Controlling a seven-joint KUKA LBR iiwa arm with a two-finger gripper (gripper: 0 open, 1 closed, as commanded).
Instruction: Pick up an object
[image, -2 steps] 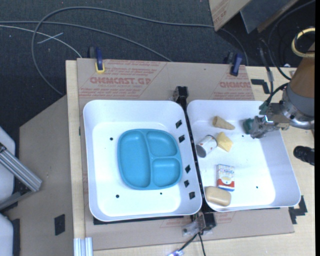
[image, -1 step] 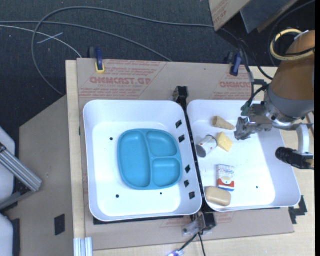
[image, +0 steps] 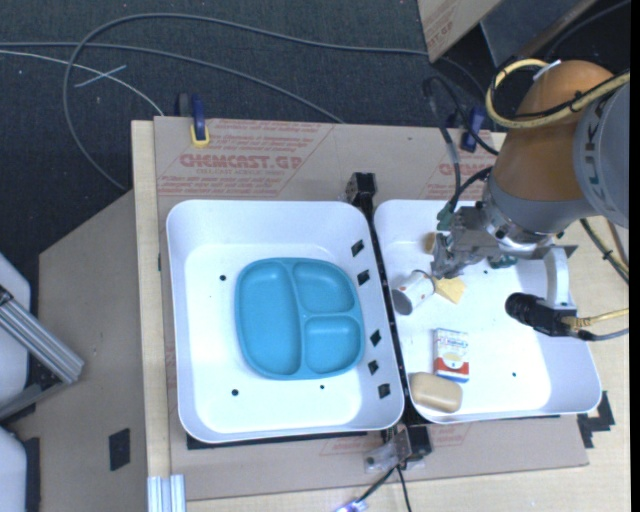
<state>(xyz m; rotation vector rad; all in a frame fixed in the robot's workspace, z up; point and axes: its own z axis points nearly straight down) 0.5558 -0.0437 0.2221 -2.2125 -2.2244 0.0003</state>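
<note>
Here, a yellow wedge (image: 453, 290) lies near the right bin's (image: 560, 385) left wall, just below the gripper (image: 447, 262) (whether clenched or released, I cannot tell). A small white cup (image: 415, 291) sits beside it. Nearer the front edge lie a carton (image: 452, 356) and a tan bar (image: 436, 392). The left bin (image: 200, 250) holds a blue divided plate (image: 299, 317).

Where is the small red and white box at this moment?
The small red and white box lies in the right bin, toward its near edge, just above the tan oval object and below the yellow piece.
</note>
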